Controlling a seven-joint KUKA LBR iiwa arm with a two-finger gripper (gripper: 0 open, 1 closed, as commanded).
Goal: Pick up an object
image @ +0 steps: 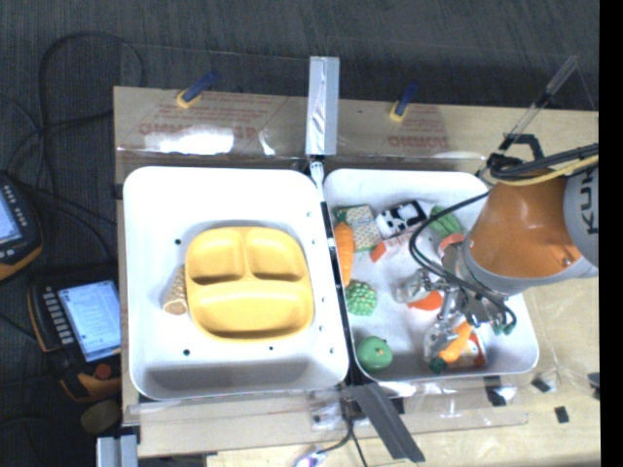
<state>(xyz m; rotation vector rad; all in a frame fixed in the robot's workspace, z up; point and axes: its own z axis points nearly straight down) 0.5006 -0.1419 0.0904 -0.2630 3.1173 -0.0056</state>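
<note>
Gripper (450, 337) low in right bin (516, 358), grip unclear, one yellow tray (249, 280), two bins

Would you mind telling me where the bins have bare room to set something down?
Left bin: bare floor rings the yellow tray, widest along the near and far walls; a cone sits at its left. Right bin is crowded with toys and the gripper; a small gap lies between the green ball and gripper.
</note>
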